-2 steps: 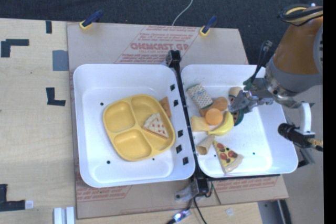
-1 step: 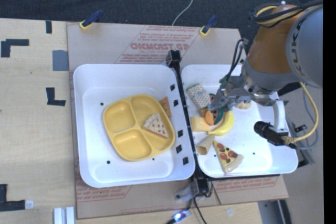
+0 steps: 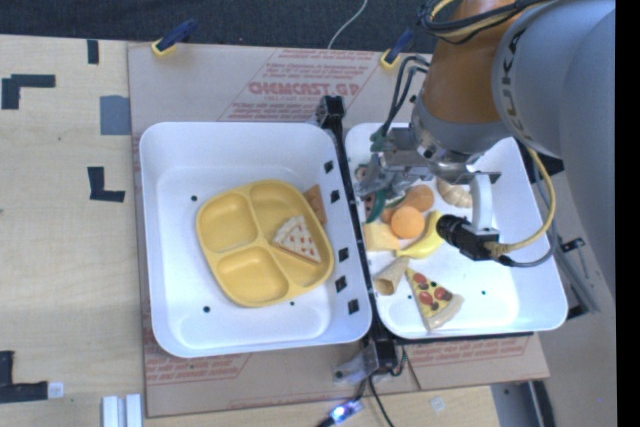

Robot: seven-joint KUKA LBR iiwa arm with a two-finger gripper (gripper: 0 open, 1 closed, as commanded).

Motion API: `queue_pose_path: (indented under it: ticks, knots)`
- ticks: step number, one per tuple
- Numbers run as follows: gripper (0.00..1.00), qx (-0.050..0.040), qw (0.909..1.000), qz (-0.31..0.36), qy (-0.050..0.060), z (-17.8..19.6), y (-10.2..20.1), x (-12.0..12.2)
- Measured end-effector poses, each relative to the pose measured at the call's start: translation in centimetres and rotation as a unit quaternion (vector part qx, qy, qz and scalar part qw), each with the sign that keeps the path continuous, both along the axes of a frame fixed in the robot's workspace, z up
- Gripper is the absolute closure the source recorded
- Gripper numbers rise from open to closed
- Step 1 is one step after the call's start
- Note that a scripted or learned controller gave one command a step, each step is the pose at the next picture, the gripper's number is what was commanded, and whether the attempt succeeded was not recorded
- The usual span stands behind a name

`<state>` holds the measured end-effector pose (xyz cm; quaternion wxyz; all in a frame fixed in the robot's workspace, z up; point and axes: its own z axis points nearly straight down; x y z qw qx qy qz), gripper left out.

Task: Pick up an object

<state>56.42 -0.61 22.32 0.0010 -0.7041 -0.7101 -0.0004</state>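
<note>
Hovering low in the right bin [image 3: 520, 300], our gripper [image 3: 385, 177] sits just above the orange [image 3: 406, 222]; grip state, we cannot tell. Pizza slice [image 3: 432, 297] lies nearer us. Left bin [image 3: 180, 315] holds a yellow tray [image 3: 235, 240]. Cardboard [image 3: 290, 85] underlies both.

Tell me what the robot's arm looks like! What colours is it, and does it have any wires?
The arm is big, round and smooth grey. An orange band wraps it above the wrist. Dark cables curl over the orange part, and a yellowish cable loops down the side to a black plug. The gripper at the end is grey metal with small dark parts.
</note>
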Motion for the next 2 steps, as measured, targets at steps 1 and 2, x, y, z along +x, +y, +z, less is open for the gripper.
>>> queue_pose_path:
  ticks: [1, 2]
  knots:
    - [1.00, -0.0007, 1.0000, -0.001, 0.001, -1.1, 5.3, 0.9]
    - [1.00, -0.0005, 1.0000, -0.001, -0.001, 0.7, 10.6, 2.6]
